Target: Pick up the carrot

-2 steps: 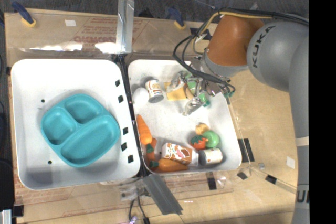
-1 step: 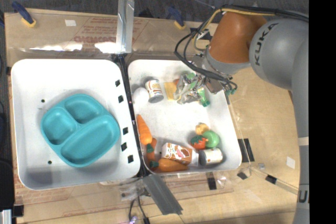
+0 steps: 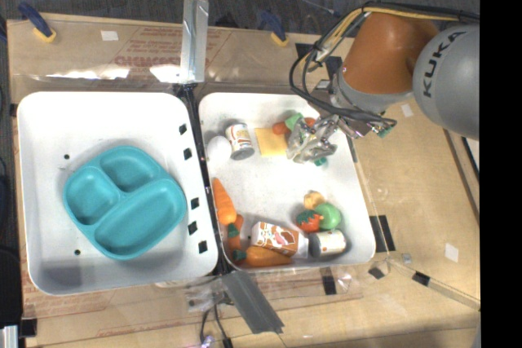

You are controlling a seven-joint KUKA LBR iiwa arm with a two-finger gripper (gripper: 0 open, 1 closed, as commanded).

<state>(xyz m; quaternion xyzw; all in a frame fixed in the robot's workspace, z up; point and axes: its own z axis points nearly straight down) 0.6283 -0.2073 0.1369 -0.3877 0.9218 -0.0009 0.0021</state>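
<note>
One tapered orange carrot (image 3: pixel 223 203) lies flat; gripper (image 3: pixel 313 144) state unclear.

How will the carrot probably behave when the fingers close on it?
The carrot looks like a stiff, smooth toy, so it may slip. Its tapered, rounded shape could let it roll. It lies against the right bin's left wall, leaving little room on that side.

Divided plate (image 3: pixel 124 200) in left bin (image 3: pixel 33 175), carrot (image 3: pixel 223 203) by right bin (image 3: pixel 364 212) left wall, hand (image 3: pixel 312 144) over its far side
</note>
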